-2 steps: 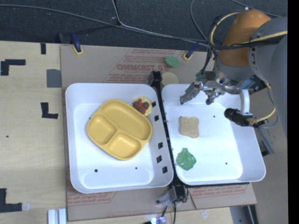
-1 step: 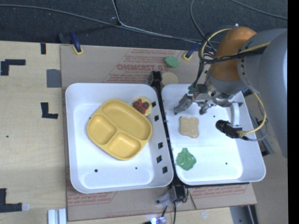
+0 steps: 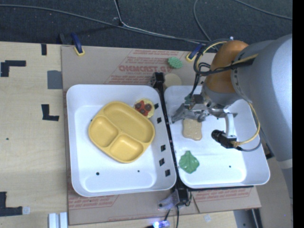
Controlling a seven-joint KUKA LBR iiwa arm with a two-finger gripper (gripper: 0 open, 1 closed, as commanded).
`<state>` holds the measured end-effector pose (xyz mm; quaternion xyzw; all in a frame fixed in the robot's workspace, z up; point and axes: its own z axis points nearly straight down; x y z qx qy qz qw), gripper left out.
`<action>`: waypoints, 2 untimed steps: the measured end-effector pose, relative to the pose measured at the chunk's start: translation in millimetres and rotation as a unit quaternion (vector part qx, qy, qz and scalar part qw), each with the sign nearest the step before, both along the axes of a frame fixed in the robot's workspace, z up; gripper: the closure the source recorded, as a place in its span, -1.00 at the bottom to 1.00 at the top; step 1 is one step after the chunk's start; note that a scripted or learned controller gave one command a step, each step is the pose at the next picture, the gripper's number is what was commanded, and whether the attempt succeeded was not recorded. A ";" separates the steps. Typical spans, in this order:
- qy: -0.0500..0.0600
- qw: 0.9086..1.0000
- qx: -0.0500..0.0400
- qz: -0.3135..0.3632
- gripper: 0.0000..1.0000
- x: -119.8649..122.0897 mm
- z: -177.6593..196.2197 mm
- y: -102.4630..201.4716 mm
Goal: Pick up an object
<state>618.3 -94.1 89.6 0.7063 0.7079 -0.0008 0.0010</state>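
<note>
Where the arm (image 3: 266,84) comes in from the right, over the right bin (image 3: 256,175), sits the gripper (image 3: 192,114), low above a pale tan, bread-slice-looking piece (image 3: 192,130). Can't honestly tell how the jaws stand, too much dark metal bunched together there. Flat, beige, rounded at the corners, a bit lighter than cardboard, lying on the bin floor in the upper left part of the right bin, just under the gripper and maybe touching it, hard to say. Long axis roughly up-down in the view, slightly wider end toward the gripper. Further down in the same bin, a green leafy lettuce-type thing (image 3: 189,161), near the divider, clearly apart from the tan piece. Over in the left bin (image 3: 76,175), a yellow divided plate (image 3: 121,131) sitting at a diagonal, with a small reddish berry-looking item (image 3: 144,107) at its upper right edge. Up on the cardboard behind the bins, a little green knobbly object (image 3: 174,61).
</note>
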 end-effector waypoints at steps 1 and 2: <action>-0.002 1.000 0.000 0.000 1.00 1.6 14.4 -0.2; -0.001 1.000 0.001 -0.001 1.00 0.1 57.0 -2.2</action>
